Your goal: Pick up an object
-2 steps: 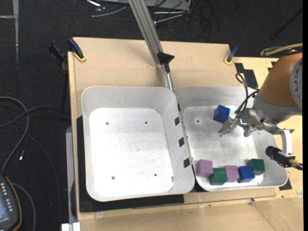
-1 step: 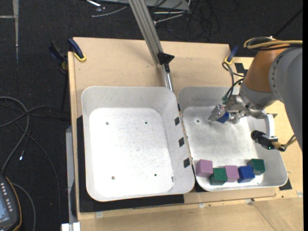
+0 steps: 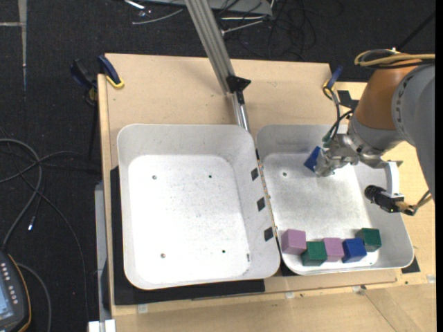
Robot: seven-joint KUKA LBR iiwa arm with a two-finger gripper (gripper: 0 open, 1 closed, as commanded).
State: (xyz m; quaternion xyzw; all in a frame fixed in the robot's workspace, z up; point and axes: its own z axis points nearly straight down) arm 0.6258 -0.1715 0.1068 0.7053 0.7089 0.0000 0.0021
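Note:
My gripper hangs over the back part of the right bin, pointing down. A small blue block shows right against the gripper's left side; whether it is held or only beside it is unclear. Along the bin's front wall sit a purple block, a dark green block, a pink-purple block, a blue block and another green block, packed in a row.
The left bin lies beside the right one, their rims meeting near the middle. A slanted metal pole comes down to the bench behind the bins. Cables and a black fitting hang off the wrist at the right.

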